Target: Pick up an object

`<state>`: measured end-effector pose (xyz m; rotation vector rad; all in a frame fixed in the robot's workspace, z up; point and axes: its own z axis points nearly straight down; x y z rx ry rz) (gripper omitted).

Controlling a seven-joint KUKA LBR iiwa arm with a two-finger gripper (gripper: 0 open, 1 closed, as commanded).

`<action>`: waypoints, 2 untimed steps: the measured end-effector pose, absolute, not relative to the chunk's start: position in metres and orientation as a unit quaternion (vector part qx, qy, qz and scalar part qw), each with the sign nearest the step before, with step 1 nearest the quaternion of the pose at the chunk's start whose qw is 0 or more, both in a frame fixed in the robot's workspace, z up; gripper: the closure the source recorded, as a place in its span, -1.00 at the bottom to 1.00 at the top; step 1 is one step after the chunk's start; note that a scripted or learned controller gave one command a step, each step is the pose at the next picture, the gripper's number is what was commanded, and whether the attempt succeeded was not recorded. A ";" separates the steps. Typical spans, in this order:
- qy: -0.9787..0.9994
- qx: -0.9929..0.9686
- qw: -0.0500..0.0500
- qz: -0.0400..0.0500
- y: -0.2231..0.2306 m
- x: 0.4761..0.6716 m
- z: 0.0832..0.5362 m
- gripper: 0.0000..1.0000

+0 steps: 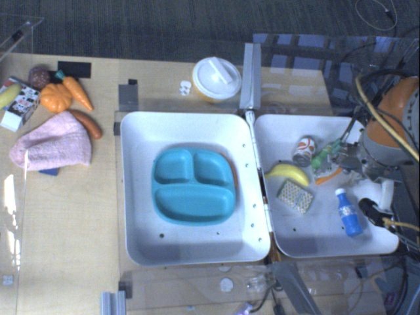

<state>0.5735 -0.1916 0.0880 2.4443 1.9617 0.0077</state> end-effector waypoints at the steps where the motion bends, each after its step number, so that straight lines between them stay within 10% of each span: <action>1: 0.626 0.779 0.006 0.004 -0.192 0.576 0.101 1.00; 2: 0.655 0.756 0.002 0.002 -0.169 0.587 0.180 1.00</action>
